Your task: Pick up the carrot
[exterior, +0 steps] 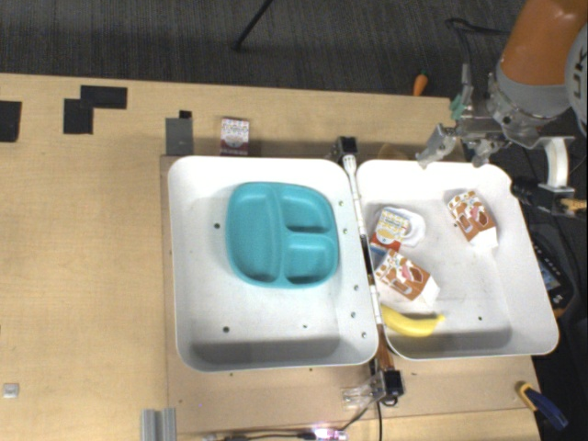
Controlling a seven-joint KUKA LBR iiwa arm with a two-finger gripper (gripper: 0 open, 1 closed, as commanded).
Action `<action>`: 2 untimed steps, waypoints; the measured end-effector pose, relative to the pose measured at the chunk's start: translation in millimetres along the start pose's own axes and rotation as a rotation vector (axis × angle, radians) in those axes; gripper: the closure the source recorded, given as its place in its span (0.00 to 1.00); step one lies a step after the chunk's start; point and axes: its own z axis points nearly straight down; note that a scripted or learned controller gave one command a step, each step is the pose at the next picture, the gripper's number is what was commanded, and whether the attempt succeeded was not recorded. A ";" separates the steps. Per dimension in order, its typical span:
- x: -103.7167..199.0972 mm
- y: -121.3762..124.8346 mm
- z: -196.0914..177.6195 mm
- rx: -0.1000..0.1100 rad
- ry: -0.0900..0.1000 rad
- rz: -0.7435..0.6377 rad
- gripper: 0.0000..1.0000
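Your gripper [455,154] hangs over the right bin's [525,274] far rim, fingers apart and empty. Risk: it may seize the banana [413,322] by mistake.

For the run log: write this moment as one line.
arm: gripper above right bin's far rim | holding: nothing seen | right bin: banana, three packets | carrot: not identified | left bin: teal tray

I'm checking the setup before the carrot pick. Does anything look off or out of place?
Yes: no carrot is visible in either bin. The right bin holds a banana and three snack packets; the left bin holds a teal divided plate. The gripper hangs above the right bin's far rim.
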 end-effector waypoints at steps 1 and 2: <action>68.1 -28.6 -28.9 0.004 0.003 0.099 0.00; 67.8 -66.8 -5.7 0.012 -0.001 0.401 0.00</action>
